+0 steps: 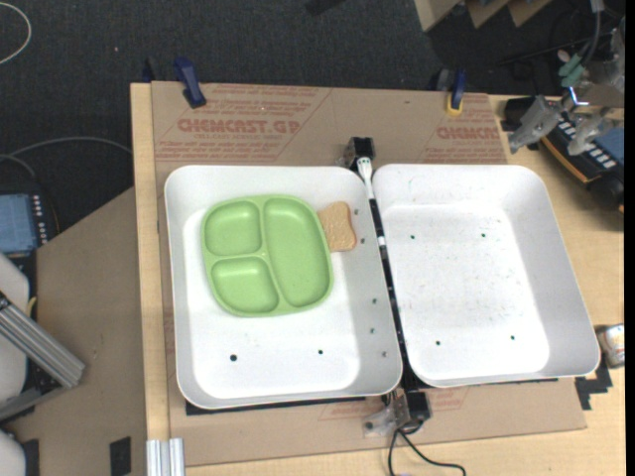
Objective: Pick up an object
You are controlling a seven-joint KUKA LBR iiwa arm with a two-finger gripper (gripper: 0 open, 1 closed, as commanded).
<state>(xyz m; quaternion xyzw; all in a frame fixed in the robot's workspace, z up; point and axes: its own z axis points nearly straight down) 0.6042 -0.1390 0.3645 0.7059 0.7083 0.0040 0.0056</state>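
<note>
A green divided plate with three compartments lies in the left white bin, in its upper half. A small tan piece that looks like a cracker or a slice of toast lies flat against the plate's right rim, near the wall between the bins. The right white bin shows its speckled floor.
Both bins rest on a brown cardboard sheet held by blue clamps at the back. Grey and blue hardware with cables sits off the bench's back right corner. A black bracket stands between the bins at the back.
</note>
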